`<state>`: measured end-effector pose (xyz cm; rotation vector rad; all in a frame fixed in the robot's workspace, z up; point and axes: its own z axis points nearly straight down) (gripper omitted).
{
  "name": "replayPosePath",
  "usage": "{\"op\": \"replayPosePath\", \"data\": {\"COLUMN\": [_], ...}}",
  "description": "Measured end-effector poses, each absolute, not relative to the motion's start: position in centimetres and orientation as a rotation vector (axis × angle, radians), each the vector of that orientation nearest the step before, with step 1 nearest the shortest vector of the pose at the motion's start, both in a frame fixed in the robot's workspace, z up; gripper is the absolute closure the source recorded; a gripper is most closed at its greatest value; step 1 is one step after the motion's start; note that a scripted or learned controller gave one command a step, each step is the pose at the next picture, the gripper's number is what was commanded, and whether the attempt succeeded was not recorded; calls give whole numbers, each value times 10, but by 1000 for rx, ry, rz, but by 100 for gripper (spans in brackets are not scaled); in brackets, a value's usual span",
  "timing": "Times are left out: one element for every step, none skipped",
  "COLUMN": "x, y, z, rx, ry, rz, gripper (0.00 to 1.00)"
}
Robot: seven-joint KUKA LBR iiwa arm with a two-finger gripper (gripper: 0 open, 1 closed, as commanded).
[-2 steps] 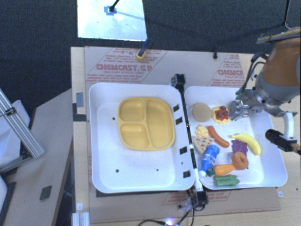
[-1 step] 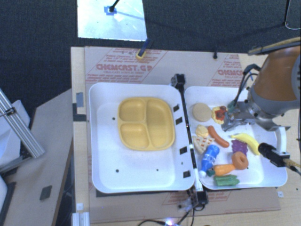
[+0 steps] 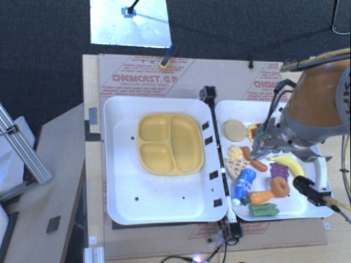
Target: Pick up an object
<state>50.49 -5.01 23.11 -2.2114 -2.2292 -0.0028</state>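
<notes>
Left bin (image 3: 118,163) held yellow divided plate (image 3: 170,143), centred. Right bin (image 3: 315,210) held toy food: round cracker (image 3: 236,130), sausage (image 3: 255,160), waffle wedge (image 3: 236,166), blue bottle (image 3: 243,183), grapes (image 3: 279,171), banana (image 3: 290,164), donut (image 3: 280,187), carrot (image 3: 261,197), green pod (image 3: 264,210). Gripper (image 3: 259,147) over bin's middle, above sausage; jaw state could not be told.

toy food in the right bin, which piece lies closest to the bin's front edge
The green vegetable, lying flat along the front wall of the right bin. The orange carrot sits just behind it, and the blue bottle further back.
</notes>
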Motion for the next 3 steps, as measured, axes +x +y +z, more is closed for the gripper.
{"op": "replayPosePath", "data": {"x": [491, 489, 483], "y": [-30, -40, -36], "z": [230, 214, 219], "rx": [-2213, -2220, -2218], "ry": [-2228, -2221, -2224], "rz": [-1, 1, -2], "gripper": [100, 100, 100]}}
